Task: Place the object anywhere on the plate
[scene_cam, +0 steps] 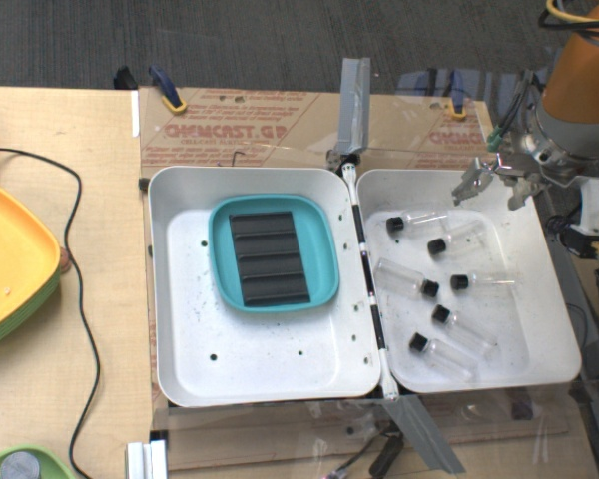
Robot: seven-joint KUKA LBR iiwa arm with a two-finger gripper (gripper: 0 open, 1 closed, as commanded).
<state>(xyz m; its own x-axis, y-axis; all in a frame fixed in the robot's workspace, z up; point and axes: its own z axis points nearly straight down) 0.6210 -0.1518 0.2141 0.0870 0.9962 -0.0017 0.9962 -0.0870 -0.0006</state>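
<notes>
A teal square plate (322, 257) lies in the left bin (180, 297), and a black ridged block (269, 257) covers its middle. Several clear tubes with black caps, such as one tube (419, 222) near the back, are scattered across the right bin (539, 317). My gripper (492, 188) hangs over the back right part of the right bin, above the tubes and well to the right of the plate. Its fingers (466, 186) stand spread apart, open, with nothing between them.
A metal divider post (354, 108) rises behind the seam between the bins. Yellow dishes (10, 257) and a black cable (80, 297) lie on the wooden bench to the left. Cardboard (240, 128) sits behind the bins, with clamps at its edge.
</notes>
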